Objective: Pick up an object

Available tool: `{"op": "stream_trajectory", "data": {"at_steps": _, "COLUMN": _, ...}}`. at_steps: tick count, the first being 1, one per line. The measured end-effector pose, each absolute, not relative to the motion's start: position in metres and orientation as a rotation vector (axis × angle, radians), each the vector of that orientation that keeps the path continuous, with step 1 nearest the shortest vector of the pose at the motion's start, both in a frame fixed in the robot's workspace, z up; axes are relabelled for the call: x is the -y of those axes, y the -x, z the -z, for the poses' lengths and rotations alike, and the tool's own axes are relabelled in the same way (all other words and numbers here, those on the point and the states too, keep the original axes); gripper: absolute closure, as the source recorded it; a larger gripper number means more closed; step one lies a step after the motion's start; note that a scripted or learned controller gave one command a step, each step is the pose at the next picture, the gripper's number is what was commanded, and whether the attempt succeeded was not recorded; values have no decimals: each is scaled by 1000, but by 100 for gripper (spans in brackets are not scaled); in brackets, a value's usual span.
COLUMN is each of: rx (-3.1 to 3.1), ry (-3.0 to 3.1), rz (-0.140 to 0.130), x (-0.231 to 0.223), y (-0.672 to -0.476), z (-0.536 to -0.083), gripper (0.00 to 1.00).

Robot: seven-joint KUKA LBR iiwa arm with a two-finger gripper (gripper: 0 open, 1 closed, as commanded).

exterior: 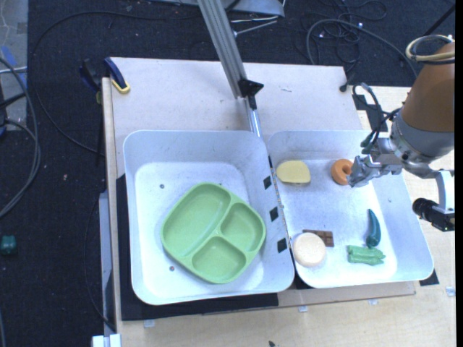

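Pincer (359, 173) just right of orange object (341, 170), right bin (405, 266).

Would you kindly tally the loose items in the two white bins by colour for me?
Green: 3, divided plate, teal pepper-like piece, green leafy piece
Yellow: 1, flat piece
Orange: 1, round piece
Cream: 1, round piece
Brown: 1, block
Total: 7

A robotics lab: a plywood bench (181, 92) bears two white bins (145, 157), clamps (116, 78) grip its far edge, black cables (340, 27) sprawl over dark carpet (58, 49), and an aluminium camera pole (224, 42) slants overhead.
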State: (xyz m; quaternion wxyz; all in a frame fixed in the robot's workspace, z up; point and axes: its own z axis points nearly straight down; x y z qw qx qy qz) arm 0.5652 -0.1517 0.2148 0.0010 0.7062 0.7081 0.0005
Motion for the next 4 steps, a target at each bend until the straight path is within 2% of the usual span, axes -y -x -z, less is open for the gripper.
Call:
{"op": "stream_trajectory", "data": {"at_steps": 1, "rx": -2231, "ry": -2216, "rz": 1, "x": 98, "y": -558, "z": -206, "gripper": 100}}
{"op": "stream_trajectory", "data": {"at_steps": 2, "rx": -2232, "ry": -2214, "rz": -1, "x": 42, "y": -546, "z": -218, "gripper": 100}}
{"op": "stream_trajectory", "data": {"at_steps": 3, "rx": -2228, "ry": -2216, "rz": 1, "x": -11, "y": -541, "z": -210, "gripper": 100}}
{"op": "stream_trajectory", "data": {"at_steps": 4, "rx": -2228, "ry": -2214, "rz": -2, "x": -63, "y": -539, "z": -226, "gripper": 100}}
